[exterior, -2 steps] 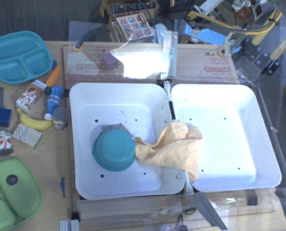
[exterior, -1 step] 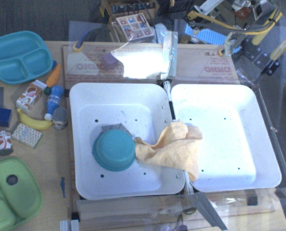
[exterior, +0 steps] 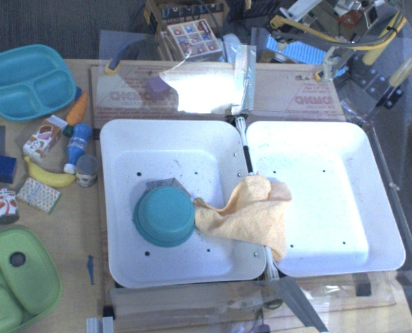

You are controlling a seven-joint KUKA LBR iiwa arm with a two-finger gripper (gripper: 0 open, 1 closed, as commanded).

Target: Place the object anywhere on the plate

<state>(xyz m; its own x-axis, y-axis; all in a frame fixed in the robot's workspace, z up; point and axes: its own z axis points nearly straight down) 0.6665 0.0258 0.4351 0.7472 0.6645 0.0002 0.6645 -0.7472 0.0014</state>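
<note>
The yellow cloth (exterior: 251, 214) lay crumpled across the rim between the white bins (exterior: 123, 144), touching the teal plate (exterior: 164, 216). The gripper (exterior: 329, 60) hung well apart beyond them, its state impossible to tell.

Cloth (exterior: 251, 217): pale yellow, crumpled, draped across the adjoining rims of the view's left bin (exterior: 157, 148) and right bin (exterior: 317, 186), one corner touching the plate.
Plate (exterior: 164, 216): teal, round, in the left bin.

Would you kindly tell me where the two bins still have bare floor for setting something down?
The right bin is mostly bare, everything right of the yellow cloth. In the left bin, the back strip between the far wall and the teal bowl is free. Crowded: the left bin's front right, where the cloth meets the bowl.
</note>
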